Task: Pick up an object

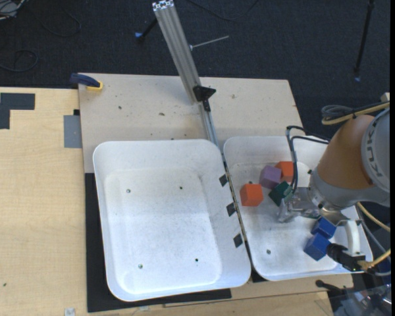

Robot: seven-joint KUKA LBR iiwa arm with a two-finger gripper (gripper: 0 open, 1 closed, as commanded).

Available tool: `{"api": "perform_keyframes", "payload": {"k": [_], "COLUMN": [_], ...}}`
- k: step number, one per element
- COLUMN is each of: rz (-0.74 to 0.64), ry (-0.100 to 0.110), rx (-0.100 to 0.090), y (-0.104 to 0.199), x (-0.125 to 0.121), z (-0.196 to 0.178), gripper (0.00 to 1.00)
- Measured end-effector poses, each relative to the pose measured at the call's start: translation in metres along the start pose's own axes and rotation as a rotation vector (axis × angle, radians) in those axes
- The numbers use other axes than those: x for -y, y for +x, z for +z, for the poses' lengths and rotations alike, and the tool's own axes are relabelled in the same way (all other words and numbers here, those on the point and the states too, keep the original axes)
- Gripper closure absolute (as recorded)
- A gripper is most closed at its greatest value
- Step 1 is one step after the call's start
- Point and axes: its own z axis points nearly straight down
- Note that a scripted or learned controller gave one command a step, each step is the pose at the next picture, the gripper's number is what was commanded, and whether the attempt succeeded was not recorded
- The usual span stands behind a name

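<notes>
End effector (287, 210) low in right bin (270, 263), finger state unclear; green block (278, 192) tilted diagonally.

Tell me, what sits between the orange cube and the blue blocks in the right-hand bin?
In the camera view, the gripper stands between the orange cube and the blue blocks, with a dark green block just beside it.

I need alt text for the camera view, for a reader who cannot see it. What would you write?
A grey and orange robot arm reaches from the right into the right white bin, its gripper low beside a dark green block. Nearby lie a purple block, two orange blocks and two blue blocks; the left white bin sits alongside.
</notes>
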Motion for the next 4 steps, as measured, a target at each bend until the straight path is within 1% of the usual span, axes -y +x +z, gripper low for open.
{"api": "perform_keyframes", "payload": {"k": [1, 2, 3, 4], "rz": [-0.012, -0.012, -0.012, -0.015], "ry": [-0.004, -0.005, -0.006, -0.001], "rx": [0.003, 0.004, 0.004, 0.003], "y": [0.005, -0.003, 0.001, 0.002], "x": [-0.004, -0.012, -0.006, -0.007], "z": [-0.061, -0.113, -0.171, -0.174], "gripper": [1.0, 1.0, 1.0, 1.0]}}
